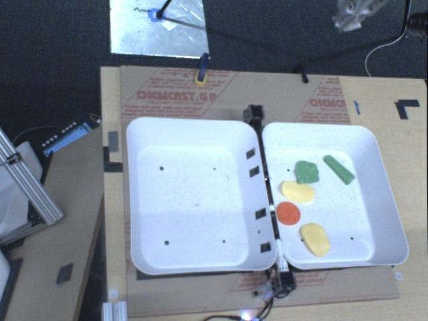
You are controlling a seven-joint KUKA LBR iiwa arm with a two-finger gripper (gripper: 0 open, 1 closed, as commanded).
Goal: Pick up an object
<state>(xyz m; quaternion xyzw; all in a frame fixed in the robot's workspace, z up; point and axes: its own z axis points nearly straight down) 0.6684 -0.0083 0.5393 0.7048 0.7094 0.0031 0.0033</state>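
Two shallow white bins are sitting side by side on a worktop [167,89]. The right bin [381,179] is holding five small objects near its left wall: a green lump [307,172], a green bar [339,169], a yellow piece [297,192], an orange disc [288,213] and a second yellow piece [315,239]. The gripper [354,7] is hanging blurred at the upper right, well apart from them. The pick appears not yet begun; next it must descend over one object.
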